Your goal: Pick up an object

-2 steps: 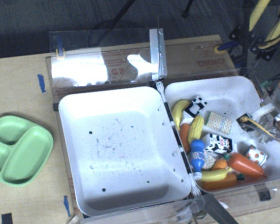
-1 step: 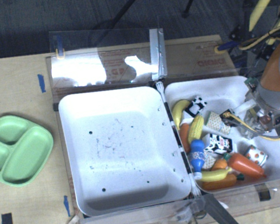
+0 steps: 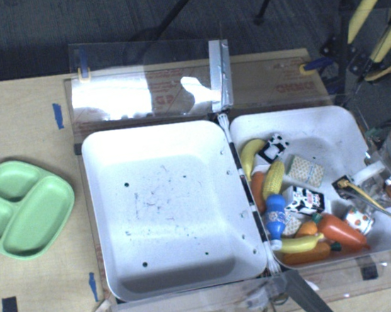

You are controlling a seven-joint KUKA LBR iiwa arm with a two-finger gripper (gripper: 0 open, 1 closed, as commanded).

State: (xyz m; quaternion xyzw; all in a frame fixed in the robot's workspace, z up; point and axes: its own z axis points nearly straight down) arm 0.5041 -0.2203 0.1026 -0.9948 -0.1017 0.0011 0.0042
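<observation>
The right white bin [image 3: 334, 123] holds a heap of toys along its left and front sides. At the back lie a yellow banana [image 3: 252, 153] and a black-and-white checked piece [image 3: 274, 147]. Below them are a corn cob [image 3: 275, 177], a beige speckled block [image 3: 304, 170], a blue bottle [image 3: 275, 216] and a cow-patterned item [image 3: 306, 201]. An orange carrot [image 3: 340, 231] and a second banana [image 3: 299, 243] lie at the front. My gripper [image 3: 388, 189] hangs low over the bin's right edge, right of the carrot, with nothing seen in it.
The left white bin [image 3: 166, 205] sits beside the right one, sharing a divider wall. A green sectioned plate [image 3: 21, 208] rests on the bench at far left. A clear plastic panel [image 3: 147, 87] stands behind the bins.
</observation>
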